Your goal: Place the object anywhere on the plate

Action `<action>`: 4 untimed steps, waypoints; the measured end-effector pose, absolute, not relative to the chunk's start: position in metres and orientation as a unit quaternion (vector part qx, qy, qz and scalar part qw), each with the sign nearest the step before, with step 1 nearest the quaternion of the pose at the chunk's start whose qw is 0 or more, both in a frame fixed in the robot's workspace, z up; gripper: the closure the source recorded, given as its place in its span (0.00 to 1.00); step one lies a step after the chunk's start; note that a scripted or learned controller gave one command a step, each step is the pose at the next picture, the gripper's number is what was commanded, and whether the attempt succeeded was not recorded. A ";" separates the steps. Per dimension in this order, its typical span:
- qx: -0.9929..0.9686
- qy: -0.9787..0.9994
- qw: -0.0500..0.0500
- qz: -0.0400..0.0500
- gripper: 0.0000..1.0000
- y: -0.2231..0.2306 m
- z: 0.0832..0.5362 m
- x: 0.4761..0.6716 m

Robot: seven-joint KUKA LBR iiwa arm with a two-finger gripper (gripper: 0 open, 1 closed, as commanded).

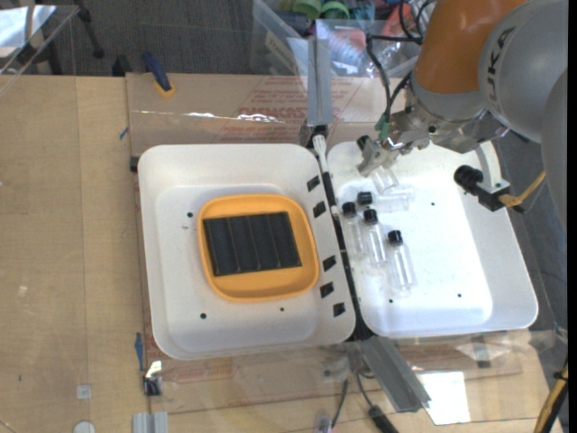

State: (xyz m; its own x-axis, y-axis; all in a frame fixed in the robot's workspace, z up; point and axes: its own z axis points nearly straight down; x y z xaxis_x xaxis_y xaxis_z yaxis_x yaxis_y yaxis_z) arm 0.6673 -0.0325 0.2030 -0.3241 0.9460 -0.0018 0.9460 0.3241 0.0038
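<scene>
so the arm [505, 52] came in from the right and its gripper [374, 156] was hanging over the back-left corner of the right bin [469, 269], close to the divider between the two bins. honestly the fingers were just a small grey blur against the white plastic, so i couldn't tell how far apart they were, or whether anything was between them.

the objects were a bunch of clear vials [383, 233] with black caps, all in the right bin. they sat in a loose cluster in its left half, most lying on their sides. one with its cap [394, 237] toward the back stretched toward the front of the bin, and another lay just beside it on the left. a couple more caps sat closer to the divider, near the gripper. how many vials there were in total was hard to say since the clear glass nearly vanished on the white.

the plate [260, 287] was in the left bin [171, 242], roughly centred: an orange, rounded square dish with a dark ribbed insert [251, 244] in the middle. it was well apart from the vials, with the divider in between.

behind the bins there was a clear tub [297, 7] of colourful stuff.
</scene>
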 end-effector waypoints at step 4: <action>0.311 0.950 0.000 0.000 1.00 0.016 0.196 0.664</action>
